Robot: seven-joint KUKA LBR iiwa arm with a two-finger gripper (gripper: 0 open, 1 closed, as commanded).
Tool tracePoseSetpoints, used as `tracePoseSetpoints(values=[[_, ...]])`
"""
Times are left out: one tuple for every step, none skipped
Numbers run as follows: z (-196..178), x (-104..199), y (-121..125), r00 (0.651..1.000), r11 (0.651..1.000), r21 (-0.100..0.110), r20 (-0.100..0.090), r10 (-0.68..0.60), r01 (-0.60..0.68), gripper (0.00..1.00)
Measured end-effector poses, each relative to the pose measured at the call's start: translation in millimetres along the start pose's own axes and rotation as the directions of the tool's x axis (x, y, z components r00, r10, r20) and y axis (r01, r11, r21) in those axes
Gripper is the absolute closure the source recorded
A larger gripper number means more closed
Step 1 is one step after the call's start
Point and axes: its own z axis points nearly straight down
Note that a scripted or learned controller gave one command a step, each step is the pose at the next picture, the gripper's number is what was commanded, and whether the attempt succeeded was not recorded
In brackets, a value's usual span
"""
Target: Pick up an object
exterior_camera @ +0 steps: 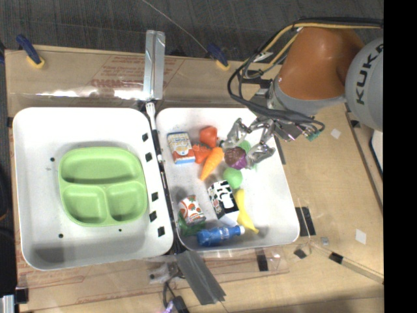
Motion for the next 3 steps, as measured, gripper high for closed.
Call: tracePoseSetpoints(values=[[-0.9,-0.4,-0.2,1.0,1.0,0.001,0.001,0.0,0.0,0.0],[128.5,15.3,10.3,0.999,0.999,0.001,0.003,-0.039,0.039,0.0],[123.4,62.7,67.7,0.993,0.993,0.015,0.015,0.114,-0.114,0.0]])
